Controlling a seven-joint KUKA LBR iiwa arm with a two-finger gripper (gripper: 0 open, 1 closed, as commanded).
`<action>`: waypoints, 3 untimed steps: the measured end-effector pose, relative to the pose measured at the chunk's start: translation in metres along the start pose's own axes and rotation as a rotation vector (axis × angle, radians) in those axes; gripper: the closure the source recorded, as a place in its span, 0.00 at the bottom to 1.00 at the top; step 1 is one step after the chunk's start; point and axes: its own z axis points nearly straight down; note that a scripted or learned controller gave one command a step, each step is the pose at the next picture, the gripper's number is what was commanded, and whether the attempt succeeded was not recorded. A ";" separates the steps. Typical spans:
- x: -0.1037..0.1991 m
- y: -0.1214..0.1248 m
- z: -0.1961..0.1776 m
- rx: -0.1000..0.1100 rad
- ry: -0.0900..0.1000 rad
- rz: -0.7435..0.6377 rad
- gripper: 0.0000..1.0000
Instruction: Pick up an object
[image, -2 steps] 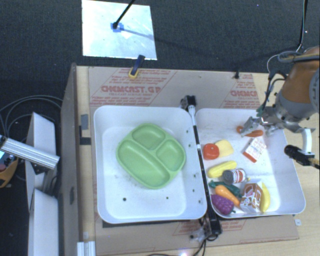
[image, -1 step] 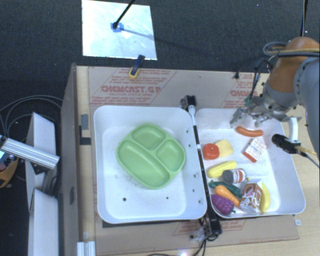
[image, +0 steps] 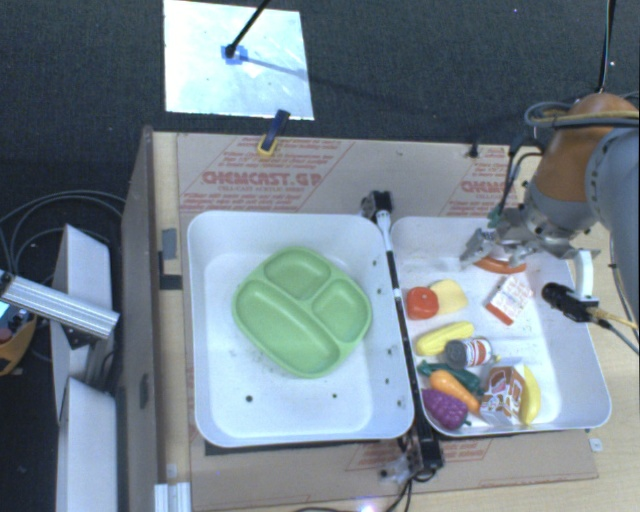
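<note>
My gripper (image: 497, 246) hangs low over the far part of the right bin (image: 590, 395), reaching in from the right. Directly under it, at its near side, shows a flat orange piece (image: 497, 266); whether the gripper touches it I cannot tell. Nearer lie a red-and-white packet (image: 510, 298), a yellow block (image: 449, 295) and a red tomato (image: 422, 301). Toward the front lie a yellow corn-like piece (image: 444, 337), a small can (image: 469, 352), a carrot (image: 455, 381), purple grapes (image: 447, 407), a printed carton (image: 503, 392) and a banana (image: 530, 394).
The left bin (image: 215, 400) holds a green divided plate (image: 302, 310), lying flat in its middle. A ridge (image: 395, 300) separates the two bins. Brown cardboard (image: 300, 175) lies behind the bins, with dark floor beyond.
</note>
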 end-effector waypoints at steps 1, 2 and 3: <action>0.008 -0.020 -0.027 0.000 0.001 0.001 0.00; -0.012 -0.038 0.016 -0.004 -0.001 0.000 0.00; -0.028 -0.064 0.008 0.002 0.000 0.002 0.00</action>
